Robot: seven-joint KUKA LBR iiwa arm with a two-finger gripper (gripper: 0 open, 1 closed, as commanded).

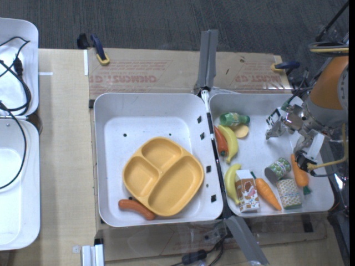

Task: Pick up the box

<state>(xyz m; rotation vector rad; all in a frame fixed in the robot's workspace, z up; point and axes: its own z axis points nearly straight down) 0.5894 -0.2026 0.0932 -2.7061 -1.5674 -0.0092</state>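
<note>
The box (247, 190) is a small white and red-brown carton lying flat near the front edge of the right bin (260, 154), between a banana (232, 179) and a carrot (268, 193). My gripper (274, 129) hangs over the back right part of that bin, well behind and to the right of the box. Its fingers are open with nothing between them. The grey arm with its orange band (327, 90) reaches in from the right.
The right bin also holds a green item (233, 118), a second banana (229, 140), a red pepper (221, 142), a green can (278, 168), another carrot (299, 175) and a checkered block (289, 194). A yellow divided plate (163, 175) and a sausage (136, 208) lie in the left bin (111, 148).
</note>
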